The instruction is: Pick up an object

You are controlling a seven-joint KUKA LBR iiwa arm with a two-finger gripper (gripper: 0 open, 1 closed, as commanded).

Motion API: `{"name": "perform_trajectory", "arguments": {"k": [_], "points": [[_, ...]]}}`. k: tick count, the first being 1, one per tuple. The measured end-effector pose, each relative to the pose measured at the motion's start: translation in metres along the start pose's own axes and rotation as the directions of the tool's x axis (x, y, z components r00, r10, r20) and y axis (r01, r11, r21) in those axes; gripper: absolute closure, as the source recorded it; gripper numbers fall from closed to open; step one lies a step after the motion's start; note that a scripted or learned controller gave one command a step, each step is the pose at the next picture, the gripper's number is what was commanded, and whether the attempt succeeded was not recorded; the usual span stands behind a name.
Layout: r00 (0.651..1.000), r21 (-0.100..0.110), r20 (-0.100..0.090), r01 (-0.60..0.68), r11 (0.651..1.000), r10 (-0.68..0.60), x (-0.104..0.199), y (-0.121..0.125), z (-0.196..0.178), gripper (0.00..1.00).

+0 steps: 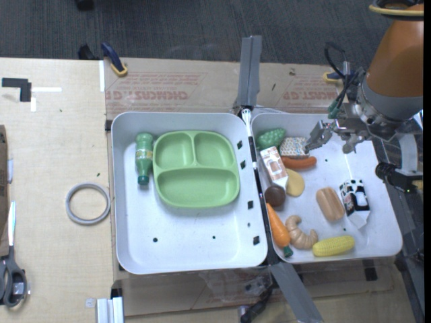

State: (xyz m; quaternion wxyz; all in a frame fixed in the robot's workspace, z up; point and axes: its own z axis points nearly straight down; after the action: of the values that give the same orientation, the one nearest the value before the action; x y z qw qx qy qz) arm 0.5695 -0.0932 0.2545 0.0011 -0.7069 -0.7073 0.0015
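Observation:
The right bin [377, 173] holds several toy foods: a green leafy piece [271, 138], a checkered packet [293, 147], a red sausage [298, 161], a small carton [273, 165], a brown ball [275, 195], a yellow potato [295, 184], a carrot [278, 227], a bun [329, 204], a black-and-white cow toy [354, 197], a corn cob [333, 245]. My gripper [333, 142] hangs over the bin's far part, open, with bare bin floor between its fingers. Its left fingertip [315, 138] is just right of the checkered packet.
The left bin [188, 241] carries a green divided plate [196, 168] and a green bottle [143, 157] beside it. On the bench to the left lie a tape ring [88, 202] and scissors [12, 278]. A metal divider bar [249, 73] runs between the bins.

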Motion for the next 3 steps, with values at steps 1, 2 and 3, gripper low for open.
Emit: {"name": "perform_trajectory", "arguments": {"k": [1,2,3], "points": [[0.995,-0.001,-0.001,0.103,0.995,-0.103,-0.051,-0.091,0.087,0.0],[1.0,0.0,-0.001,0.007,1.0,-0.007,-0.015,-0.092,0.126,0.0],[0.997,-0.004,-0.001,0.081,0.997,-0.081,-0.012,-0.091,0.163,0.0]]}}
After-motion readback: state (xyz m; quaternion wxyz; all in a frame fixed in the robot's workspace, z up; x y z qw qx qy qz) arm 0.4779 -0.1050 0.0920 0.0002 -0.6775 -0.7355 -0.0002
